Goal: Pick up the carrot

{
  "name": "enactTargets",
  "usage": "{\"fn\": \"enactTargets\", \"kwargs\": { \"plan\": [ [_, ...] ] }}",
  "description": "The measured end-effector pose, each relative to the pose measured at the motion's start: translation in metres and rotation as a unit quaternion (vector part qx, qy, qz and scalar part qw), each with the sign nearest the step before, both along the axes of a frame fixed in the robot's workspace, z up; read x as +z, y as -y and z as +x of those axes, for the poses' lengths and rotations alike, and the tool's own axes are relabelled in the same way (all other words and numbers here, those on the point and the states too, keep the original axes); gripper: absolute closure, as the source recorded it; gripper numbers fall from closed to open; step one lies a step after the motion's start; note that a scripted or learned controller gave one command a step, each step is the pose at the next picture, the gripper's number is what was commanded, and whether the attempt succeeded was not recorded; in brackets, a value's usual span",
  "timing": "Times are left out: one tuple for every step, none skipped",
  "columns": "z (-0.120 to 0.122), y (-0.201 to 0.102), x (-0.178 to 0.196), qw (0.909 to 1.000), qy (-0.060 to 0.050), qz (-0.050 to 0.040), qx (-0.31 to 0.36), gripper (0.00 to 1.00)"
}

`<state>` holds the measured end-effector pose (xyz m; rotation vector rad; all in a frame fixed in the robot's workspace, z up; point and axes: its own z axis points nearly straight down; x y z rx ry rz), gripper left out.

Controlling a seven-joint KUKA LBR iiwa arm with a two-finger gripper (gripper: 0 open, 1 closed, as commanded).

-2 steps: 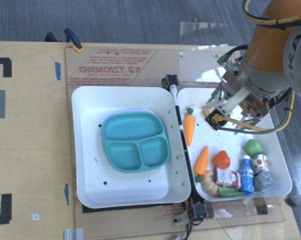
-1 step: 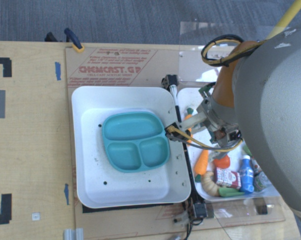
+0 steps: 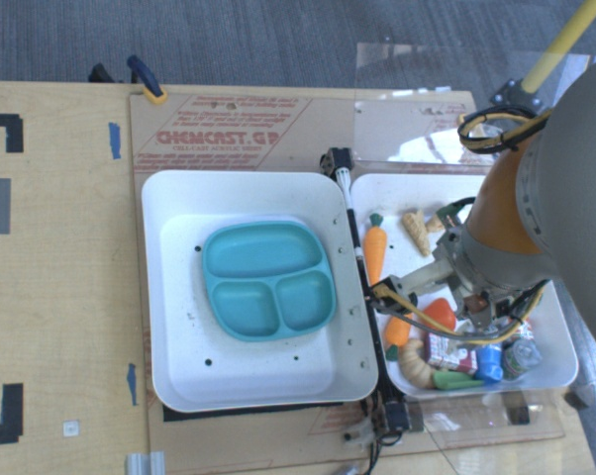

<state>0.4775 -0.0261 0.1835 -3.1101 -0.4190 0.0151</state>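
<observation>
A shallow white bin (image 3: 169, 295) takes up the left side of the bench, and a teal plastic plate with three compartments (image 3: 268, 278) lies flat in the middle of it. Just right of the divider between the bins, a second shallow white bin (image 3: 397, 181) holds a clutter of toy food. The orange carrot with a green top (image 3: 375, 248) lies along that bin's left wall, green end pointing far, apart from the other pieces. Right of it, toward the far side, sits a pale beige piece of food (image 3: 415, 229). Nearer, an orange-red rounded toy (image 3: 438, 315), a beige ring-shaped piece (image 3: 415, 366) and a blue cap-like object (image 3: 488, 362) crowd together. The grey arm with its orange band (image 3: 501, 216) hangs over this bin's right half; whether its jaws are apart or together cannot be told from here.
</observation>
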Motion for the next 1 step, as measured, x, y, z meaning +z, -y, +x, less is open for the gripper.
{"fn": "enactTargets", "kwargs": {
  "plan": [
    [0.0008,-0.0666,-0.0005,0.9999,0.001,0.0011,0.014,0.00]
  ]
}}
